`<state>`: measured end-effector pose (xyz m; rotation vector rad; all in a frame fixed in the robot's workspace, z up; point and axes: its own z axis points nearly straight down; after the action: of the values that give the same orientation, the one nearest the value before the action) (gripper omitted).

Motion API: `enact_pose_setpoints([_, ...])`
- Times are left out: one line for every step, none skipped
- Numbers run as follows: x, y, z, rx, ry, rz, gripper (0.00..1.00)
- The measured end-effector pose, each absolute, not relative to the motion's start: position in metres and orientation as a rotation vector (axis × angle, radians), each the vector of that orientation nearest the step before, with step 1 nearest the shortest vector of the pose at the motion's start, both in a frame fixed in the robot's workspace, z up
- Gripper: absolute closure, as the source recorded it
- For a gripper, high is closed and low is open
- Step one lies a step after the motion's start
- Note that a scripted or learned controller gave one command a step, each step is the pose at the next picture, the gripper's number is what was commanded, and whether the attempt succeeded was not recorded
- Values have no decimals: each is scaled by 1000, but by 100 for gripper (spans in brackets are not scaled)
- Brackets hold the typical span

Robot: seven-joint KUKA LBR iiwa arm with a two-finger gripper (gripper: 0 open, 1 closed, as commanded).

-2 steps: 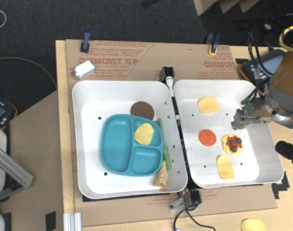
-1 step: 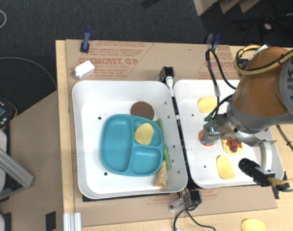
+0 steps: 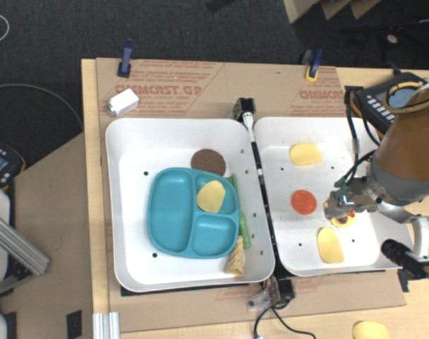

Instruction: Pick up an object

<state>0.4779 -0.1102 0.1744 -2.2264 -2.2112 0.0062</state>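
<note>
So, quick notes on what the overhead shot showed:

Arm: the grey arm with its orange band reached in from the right, with the gripper (image 3: 343, 209) low over the right bin (image 3: 278, 249), toward that bin's right side.

Jaws: couldn't tell whether they were wide or narrow; the wrist body covered them from above, and nothing was visibly between them.

Something under the tip: a small bit of yellow and red peeked out just below the gripper. Too hidden to name.

Nearest candidates: a red round piece (image 3: 304, 202) sat just to the camera-left of the gripper, and a pale yellow piece (image 3: 330, 246) lay just below it, toward the front rim. Another yellow piece (image 3: 305, 154) sat further up the same bin, well apart.

Key relation: my guess was that the pick turned on the two close ones. The red one lay sideways from the tip, the lower yellow one toward the front. The yellow one looked slightly longer front-to-back; the red one was round, so no axis to worry about.

Left bin: a teal divided plate (image 3: 173, 217) carried a yellow piece (image 3: 212, 196), with a brown disc (image 3: 209, 161) just behind it. All that was well away from the arm.

Progress: I'd say nothing was lifted yet.
</note>
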Motion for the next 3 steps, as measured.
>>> enact_pose_setpoints([481, -27, 364, -2218, -2242, -23, 100])
enact_pose_setpoints([479, 41, 325, -2213, -2224, 4, 100])
enact_pose_setpoints([488, 69, 289, -2216, -2221, 6, 100])
